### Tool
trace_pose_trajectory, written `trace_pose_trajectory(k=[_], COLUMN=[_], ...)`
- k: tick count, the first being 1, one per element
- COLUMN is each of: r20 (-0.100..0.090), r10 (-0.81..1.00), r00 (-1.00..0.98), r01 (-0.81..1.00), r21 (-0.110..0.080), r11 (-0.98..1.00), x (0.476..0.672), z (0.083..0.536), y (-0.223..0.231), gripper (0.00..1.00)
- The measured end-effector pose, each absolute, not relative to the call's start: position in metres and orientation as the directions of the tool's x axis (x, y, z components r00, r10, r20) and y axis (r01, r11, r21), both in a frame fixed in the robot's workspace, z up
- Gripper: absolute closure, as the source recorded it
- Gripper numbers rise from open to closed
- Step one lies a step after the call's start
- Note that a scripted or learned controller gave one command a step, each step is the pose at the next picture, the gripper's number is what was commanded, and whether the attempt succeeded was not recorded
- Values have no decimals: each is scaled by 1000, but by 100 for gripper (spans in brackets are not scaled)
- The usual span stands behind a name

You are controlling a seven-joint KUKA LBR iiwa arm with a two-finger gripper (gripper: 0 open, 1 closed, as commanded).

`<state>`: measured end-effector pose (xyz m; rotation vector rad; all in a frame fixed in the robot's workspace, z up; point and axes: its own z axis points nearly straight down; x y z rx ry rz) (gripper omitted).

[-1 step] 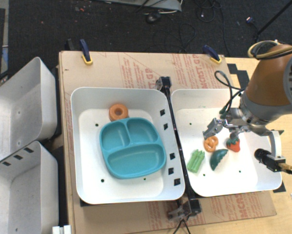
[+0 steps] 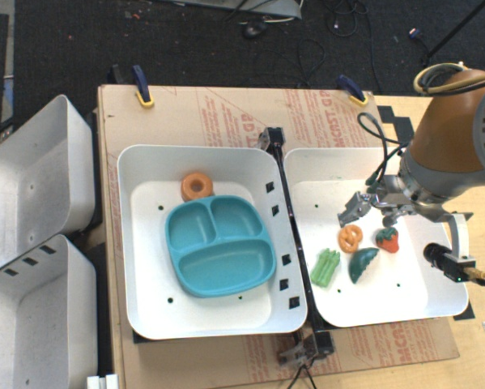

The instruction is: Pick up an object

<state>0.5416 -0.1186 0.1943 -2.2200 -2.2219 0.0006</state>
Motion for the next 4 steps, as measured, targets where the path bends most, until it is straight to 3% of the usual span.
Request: trace_pose_trajectory(k=[2,3,4], r20=[1,0,-1], r10=[1000,1000,1000], r00=[2,4,-2], r01=[1000,1000,1000], r21=[-3,0,5], r11=[-2,-4,2], x=[536,537,547], z=[90,102,150], y=[-120,-120,-125], gripper=[0,100,100])
